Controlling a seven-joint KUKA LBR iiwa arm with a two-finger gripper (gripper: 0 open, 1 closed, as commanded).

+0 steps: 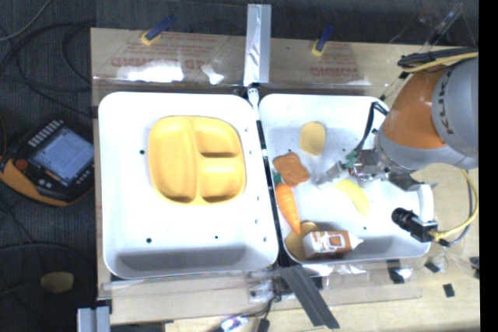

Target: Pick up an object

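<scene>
Over the right bin [268,136], the gripper [336,172] hung low; whether it was clenched or released I cannot tell. Just beside it lay a pale yellow piece [354,195], with an orange block [291,169], a carrot [288,207] and a small carton [331,242], its label unreadable, farther left. A yellow tray [196,158] sat in the left bin [117,245].

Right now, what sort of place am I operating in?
Most likely a robotics lab bench set up for grasping trials: two white bins side by side, toy food such as a carrot and a yellow divided tray, and a teach pendant with loose cables on the carpet.
</scene>
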